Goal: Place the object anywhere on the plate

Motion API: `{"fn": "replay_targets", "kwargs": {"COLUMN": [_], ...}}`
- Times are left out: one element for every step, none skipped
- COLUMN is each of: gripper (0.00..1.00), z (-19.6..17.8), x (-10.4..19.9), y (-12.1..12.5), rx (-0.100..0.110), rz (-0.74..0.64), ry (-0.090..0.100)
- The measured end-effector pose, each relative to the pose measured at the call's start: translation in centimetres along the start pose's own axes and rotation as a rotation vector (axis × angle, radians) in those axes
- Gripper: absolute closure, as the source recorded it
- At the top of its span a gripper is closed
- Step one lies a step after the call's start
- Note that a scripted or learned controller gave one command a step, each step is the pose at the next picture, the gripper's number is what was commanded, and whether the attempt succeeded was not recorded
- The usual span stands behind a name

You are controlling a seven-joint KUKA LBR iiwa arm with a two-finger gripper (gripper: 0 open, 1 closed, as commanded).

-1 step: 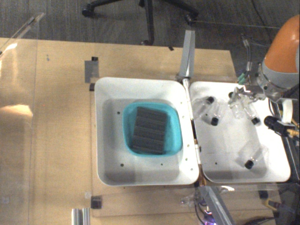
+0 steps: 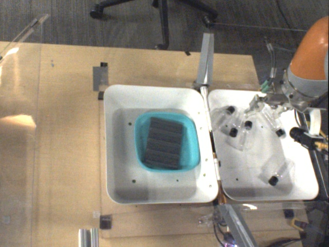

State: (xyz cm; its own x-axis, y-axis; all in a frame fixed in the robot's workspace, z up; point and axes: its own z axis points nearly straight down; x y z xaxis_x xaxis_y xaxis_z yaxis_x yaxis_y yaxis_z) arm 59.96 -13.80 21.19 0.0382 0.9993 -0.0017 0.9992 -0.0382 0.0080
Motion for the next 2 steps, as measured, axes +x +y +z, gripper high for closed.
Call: {"fn": "replay_targets", "kwargs": {"gripper": [0.00, 0.00], "z": [-4.6, -5.5], "x": [0.3, 3.1], "y": [-2.1, -0.5], "rx": [-0.002, -0.002], "rz": [0.040, 0.069], "ry": [0.000, 0.001]}}
